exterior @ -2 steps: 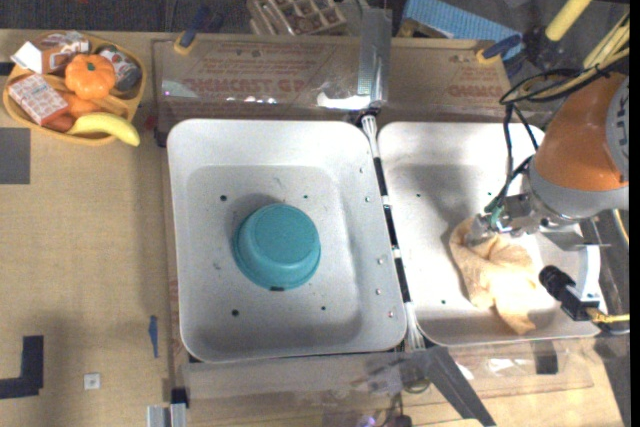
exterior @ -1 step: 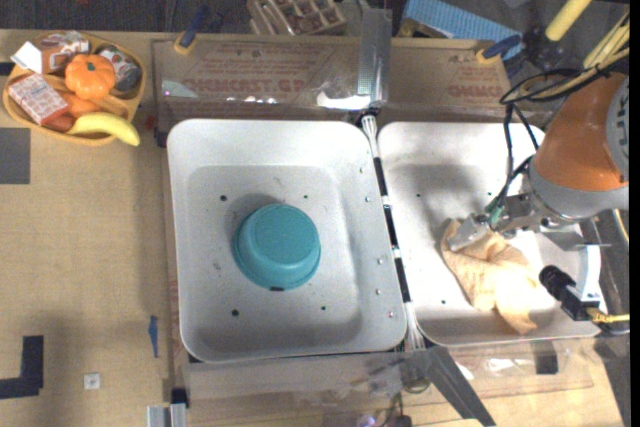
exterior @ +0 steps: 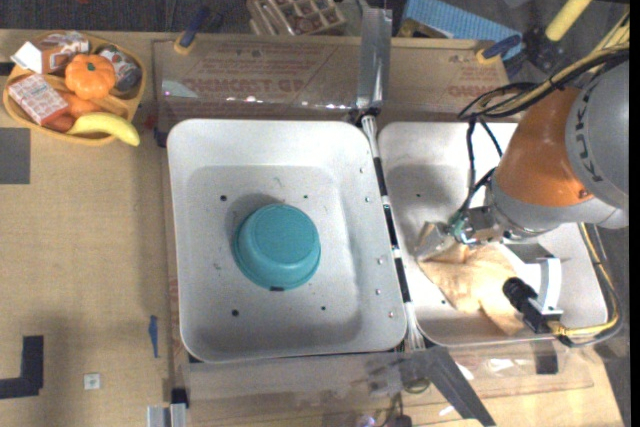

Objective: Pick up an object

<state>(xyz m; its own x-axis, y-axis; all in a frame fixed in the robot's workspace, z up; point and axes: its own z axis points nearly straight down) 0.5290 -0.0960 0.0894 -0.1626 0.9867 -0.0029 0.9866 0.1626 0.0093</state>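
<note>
Gripper (exterior: pixel 462 233) of my arm sits low in the right bin (exterior: pixel 440 155), at the edge of a crumpled tan bag (exterior: pixel 470 277) on the bin floor; I cannot tell its state. An upturned teal bowl (exterior: pixel 278 246) lies in the left bin (exterior: pixel 200 165).

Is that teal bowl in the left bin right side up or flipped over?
Flipped over. The teal bowl shows a flat round base on top and no hollow, resting on the left bin floor.
</note>
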